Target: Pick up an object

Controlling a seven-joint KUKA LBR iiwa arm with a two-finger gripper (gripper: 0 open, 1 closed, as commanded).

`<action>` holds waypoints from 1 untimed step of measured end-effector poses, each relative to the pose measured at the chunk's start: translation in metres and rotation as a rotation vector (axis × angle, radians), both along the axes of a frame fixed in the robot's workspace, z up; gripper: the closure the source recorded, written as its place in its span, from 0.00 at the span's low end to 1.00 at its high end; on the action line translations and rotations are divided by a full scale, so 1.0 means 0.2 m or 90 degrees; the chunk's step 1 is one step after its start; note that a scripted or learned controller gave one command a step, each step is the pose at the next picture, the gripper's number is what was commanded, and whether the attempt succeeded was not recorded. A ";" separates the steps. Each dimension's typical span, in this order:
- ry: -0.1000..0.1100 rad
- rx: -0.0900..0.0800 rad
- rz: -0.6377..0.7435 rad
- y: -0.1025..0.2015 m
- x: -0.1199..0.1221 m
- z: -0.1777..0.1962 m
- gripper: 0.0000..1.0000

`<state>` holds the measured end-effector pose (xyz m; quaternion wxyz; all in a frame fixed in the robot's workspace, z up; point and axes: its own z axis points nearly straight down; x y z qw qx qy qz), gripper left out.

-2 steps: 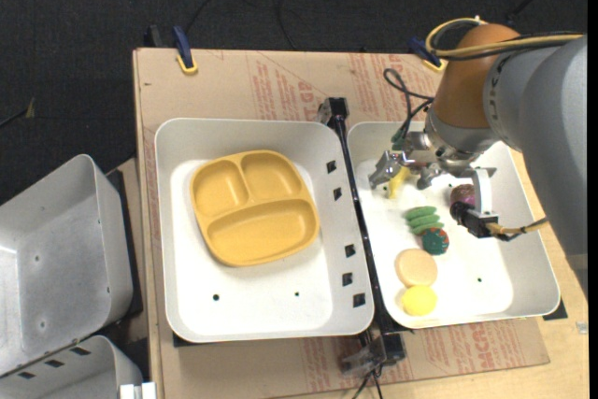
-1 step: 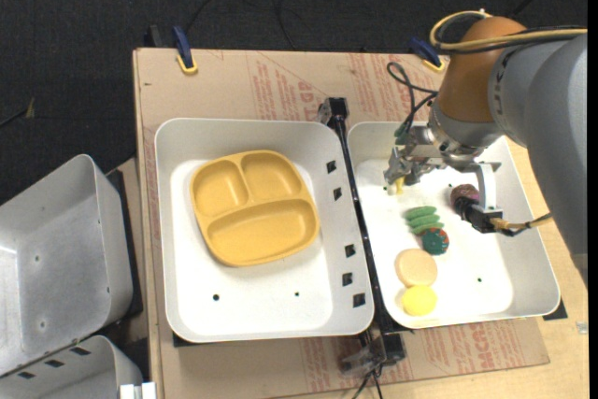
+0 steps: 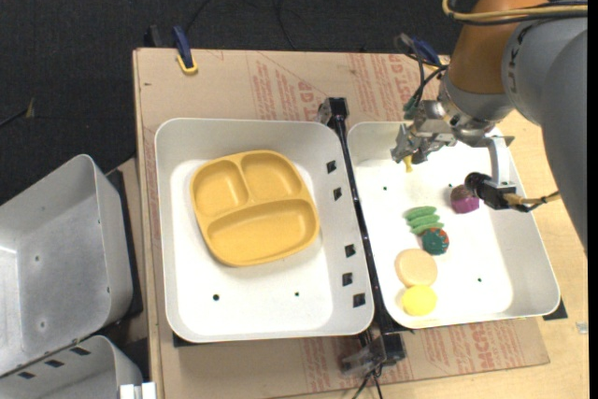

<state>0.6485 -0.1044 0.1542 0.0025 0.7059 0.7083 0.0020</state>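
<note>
The end effector [image 3: 412, 151] hangs over the far end of the right bin [image 3: 523, 294], nothing visibly in it; I cannot tell its state. The arm looks to be approaching a pick. Next, it should descend over one piece, perhaps the purple toy [image 3: 462, 199] nearby or the green toy [image 3: 422, 218].

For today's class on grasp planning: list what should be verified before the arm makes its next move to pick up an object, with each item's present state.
1. Objects lie in the right bin: ok.
2. Purple object has bare floor around it: ok.
3. Green piece and teal ball apart: not ok, touching.
4. Hand positioned above an object: not ok, near the bin's far edge.
5. Hand open: cannot tell.
</note>
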 end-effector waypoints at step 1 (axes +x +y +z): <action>0.000 0.000 0.001 0.05 0.01 0.25 1.00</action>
